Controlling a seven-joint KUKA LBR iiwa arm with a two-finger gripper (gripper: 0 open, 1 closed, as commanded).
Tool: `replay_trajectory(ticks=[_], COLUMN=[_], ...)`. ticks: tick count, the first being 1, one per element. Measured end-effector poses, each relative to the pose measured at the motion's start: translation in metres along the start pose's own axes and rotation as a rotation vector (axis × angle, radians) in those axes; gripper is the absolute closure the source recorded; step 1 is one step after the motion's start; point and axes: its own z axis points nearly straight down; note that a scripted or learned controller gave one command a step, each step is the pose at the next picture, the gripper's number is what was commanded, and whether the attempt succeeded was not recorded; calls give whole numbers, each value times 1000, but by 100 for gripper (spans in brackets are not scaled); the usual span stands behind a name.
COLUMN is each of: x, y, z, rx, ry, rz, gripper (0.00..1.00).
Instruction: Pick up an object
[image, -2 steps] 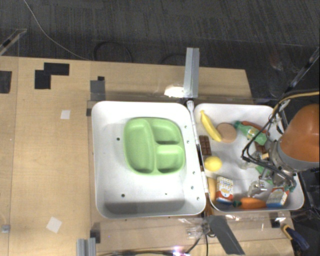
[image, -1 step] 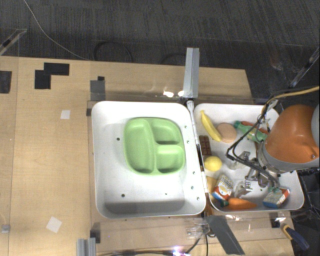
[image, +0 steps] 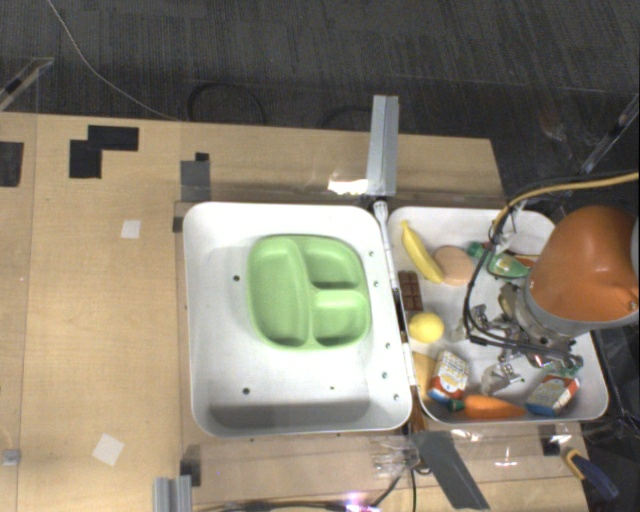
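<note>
The right white bin (image: 598, 398) holds several items. A yellow banana (image: 421, 252) lies at its back left beside a beige rounded item (image: 453, 265). A dark chocolate bar (image: 408, 291) lies along the left wall, with a yellow lemon (image: 426, 327) below it. Near the front sit a small printed carton (image: 451, 373) and an orange carrot (image: 487, 406). A red, white and blue packet (image: 556, 394) lies at the front right. The arm's orange band (image: 590, 263) hangs over the bin's right half. My gripper (image: 516, 372) is low in the bin, between the carton and the packet, just above the carrot.
The left white bin (image: 215, 390) carries a green divided plate (image: 305, 290) in its middle. A grey metal post (image: 383, 145) stands behind the seam between the bins. Black cables loop around the wrist. The wooden bench (image: 90, 320) stretches to the left.
</note>
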Motion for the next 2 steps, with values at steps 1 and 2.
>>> replay_trajectory(ticks=[1,2], x=[-54,-25], y=[-28,-9], z=[3,1], rx=[-2,-1], ry=[6,6], rz=[7,159], gripper=[0,0])
